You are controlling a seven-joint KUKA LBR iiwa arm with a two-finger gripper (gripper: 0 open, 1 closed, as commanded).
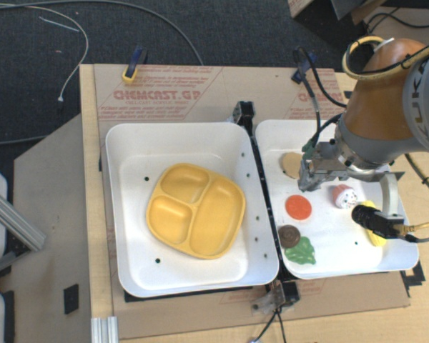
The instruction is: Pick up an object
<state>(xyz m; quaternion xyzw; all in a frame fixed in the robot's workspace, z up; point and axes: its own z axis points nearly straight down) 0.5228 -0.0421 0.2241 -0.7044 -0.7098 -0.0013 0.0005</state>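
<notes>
Camera view, left bin [129, 191]: a yellow divided plate [195, 210] sits in the middle, tilted a bit.
Right bin [329, 257]: an orange disc [298, 207], a brown round piece [289, 235] touching a green leafy toy [300, 252], a white-and-red small thing [343, 196], a yellow item [375, 233] and a tan piece [292, 164].
Gripper [309, 181]: hangs low just above the orange disc; honestly can't tell whether it's clenched or released.

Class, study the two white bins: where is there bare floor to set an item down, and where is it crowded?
Left bin: bare floor all around the yellow divided plate, widest along its far wall. Right bin: crowded under the gripper, with the orange disc, brown piece and green piece; a bare patch near its front right corner.
</notes>
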